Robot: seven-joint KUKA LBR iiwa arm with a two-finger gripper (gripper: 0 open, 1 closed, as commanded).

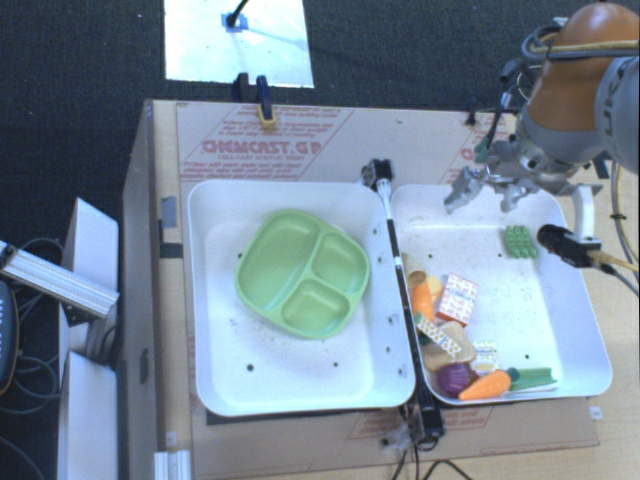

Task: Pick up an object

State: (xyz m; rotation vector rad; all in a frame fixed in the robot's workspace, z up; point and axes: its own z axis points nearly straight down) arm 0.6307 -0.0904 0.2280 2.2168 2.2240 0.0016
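Observation:
My gripper (487,190) hovers over the far edge of the right bin (570,313), fingers spread open with nothing between them. A green ridged block (518,240) lies in that bin just below and right of the gripper. Further toward the front of the bin sits a pile of toy food: a red and white patterned box (457,298), an orange piece (424,295), a cracker-like piece (446,339), a purple piece (455,377) and a carrot (487,385) with a green top.
The left bin (215,298) holds a light green divided plate (303,273). A black bar (395,268) runs along the rim between the two bins. The back half of the right bin has bare floor around the green block.

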